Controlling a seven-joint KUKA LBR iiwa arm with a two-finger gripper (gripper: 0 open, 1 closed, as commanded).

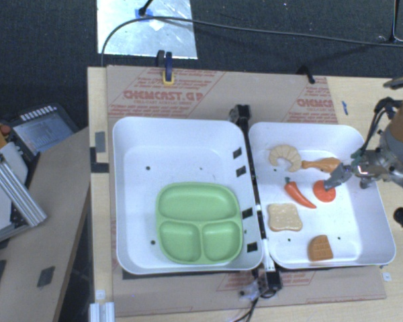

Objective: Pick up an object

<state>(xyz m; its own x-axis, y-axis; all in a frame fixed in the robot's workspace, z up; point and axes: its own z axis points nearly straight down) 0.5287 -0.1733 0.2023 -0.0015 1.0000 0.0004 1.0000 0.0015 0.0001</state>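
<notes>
Two shallow white bins sit side by side on a cardboard-covered bench. The left bin (131, 146) holds a pale green divided plate (199, 221) with three compartments, lying toward the bin's near side.

The right bin (373, 237) holds the loose food items:
- a pale croissant (285, 155), curved, near the far-left part of the bin
- a brown drumstick (320, 164) just right of the croissant, lying crosswise, its thin end toward the croissant
- a red-orange chili pepper (299, 193) (dark stem end pointing up-left), slanted, near the bin's middle
- a round red tomato-like piece (324, 192), flat-looking, glossy red, immediately right of the pepper's upper half
- a slice of light toast (284, 217), roughly square, below the pepper
- a smaller brown bread-like piece (320, 247), darker crust colour, near the bin's front edge

The arm enters from the right, its grey wrist over the bin's right rim. The gripper (335, 178) angles down and left, its dark tip right at the red round piece's upper edge, overlapping it in this view. Contact looks likely, but the tip is small and blurred; whether the claw is spread or closed around the red piece cannot be told from here. The piece itself appears to lie on the bin floor, between the pepper and the gripper, below the drumstick's thick end.

Off the bench, to the left, a grey device (39, 131) sits on a side table
</notes>
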